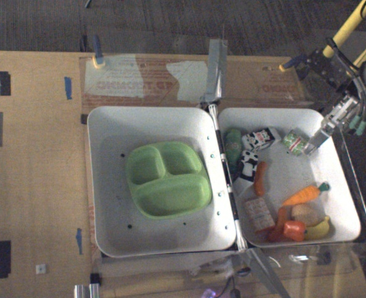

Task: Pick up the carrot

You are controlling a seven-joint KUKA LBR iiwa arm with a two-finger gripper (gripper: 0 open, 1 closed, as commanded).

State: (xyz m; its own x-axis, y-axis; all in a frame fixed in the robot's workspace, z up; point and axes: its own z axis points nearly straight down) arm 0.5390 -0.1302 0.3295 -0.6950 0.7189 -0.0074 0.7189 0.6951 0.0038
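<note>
The carrot (306, 195), orange with a green top, lies aslant in the right bin (347, 185), right of centre, its green end pointing right. My gripper (316, 143) hangs over the bin's upper right part, well above the carrot in the view and apart from it. Its tip is next to a small green and white can (293, 142). Nothing shows held in it.
Also in the right bin are a green vegetable (233, 144), two cow-patterned cartons (260, 138), a red sausage (260, 177), a cracker (258, 212), a red pepper (293, 229), a banana (319, 228) and a brown lump (304, 213). The left bin (108, 135) holds a green divided plate (169, 179).
</note>
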